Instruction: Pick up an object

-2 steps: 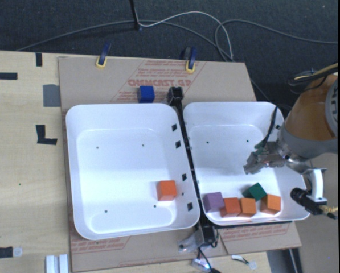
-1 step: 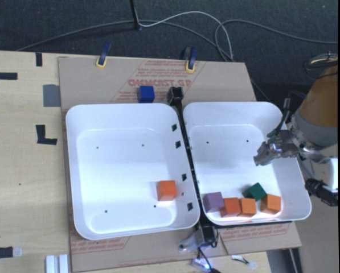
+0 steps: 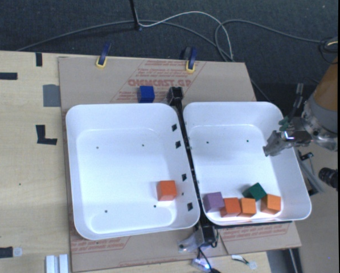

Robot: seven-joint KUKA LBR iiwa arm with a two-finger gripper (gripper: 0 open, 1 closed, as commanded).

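Note:
An orange cube [image 3: 167, 190] lies alone in the left bin [image 3: 90, 124], toward its front right. Along the front wall of the right bin [image 3: 226, 114] sit a purple cube [image 3: 213, 201], three orange cubes [image 3: 232, 207] [image 3: 248, 206] [image 3: 271, 203] and a dark green cube [image 3: 254, 191] just behind them. My gripper [image 3: 275, 144] hangs over the right edge of the right bin, well behind the row of cubes and above the bin floor. Nothing shows in it.
A blue cube [image 3: 146, 93] rests on the cardboard sheet behind the left bin, next to a black clip [image 3: 175, 94] at the bins' shared wall. Cables run across the dark floor at the back. The arm's orange band [image 3: 329, 90] is at the right edge.

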